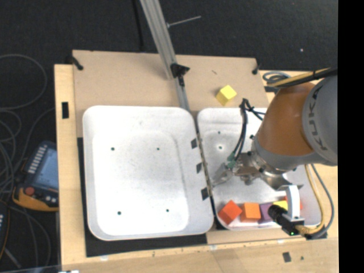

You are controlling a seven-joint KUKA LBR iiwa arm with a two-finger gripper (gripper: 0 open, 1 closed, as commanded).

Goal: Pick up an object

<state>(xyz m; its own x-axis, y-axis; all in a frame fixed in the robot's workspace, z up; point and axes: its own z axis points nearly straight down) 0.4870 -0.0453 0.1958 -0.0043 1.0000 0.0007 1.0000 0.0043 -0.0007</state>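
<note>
The arm [296,129] reaches in over the right bin [219,124] and hides most of that bin's floor; the gripper [242,172] sits low beneath the orange band, and whether it is apart or together I cannot tell; along the bin's near edge lie a red block [230,211], an orange block [251,211] and a purple block [266,212], the purple one partly covered; a yellow block [226,94] rests on the bench beyond the bins; the left bin [142,169] lies beside the right one.

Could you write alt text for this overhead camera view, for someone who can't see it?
A grey and orange robot arm reaches over the right white bin, where coloured blocks lie at the near edge. The left white bin sits beside it; a yellow block rests on the bench behind.
</note>
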